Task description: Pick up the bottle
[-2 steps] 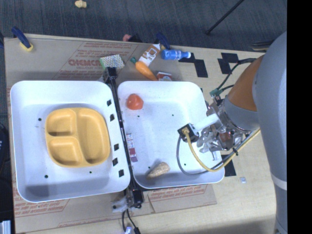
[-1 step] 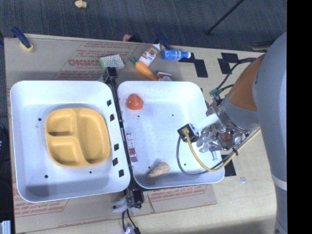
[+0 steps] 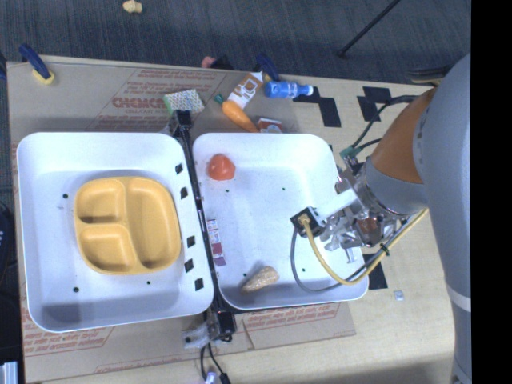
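Reaching in from the right, the arm (image 3: 416, 146) holds its hand (image 3: 324, 229) low over the right bin (image 3: 264, 214); finger state unclear, bottle (image 3: 286, 90) lies well apart on the bench (image 3: 96, 94)

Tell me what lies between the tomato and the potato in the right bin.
Nothing: in the camera view, the stretch of the right bin's floor between the tomato and the potato is bare white, apart from small dark holes.

Arm (image 3: 436, 134) cut off at right edge, gripper (image 3: 336, 234) tips indistinct amid cables
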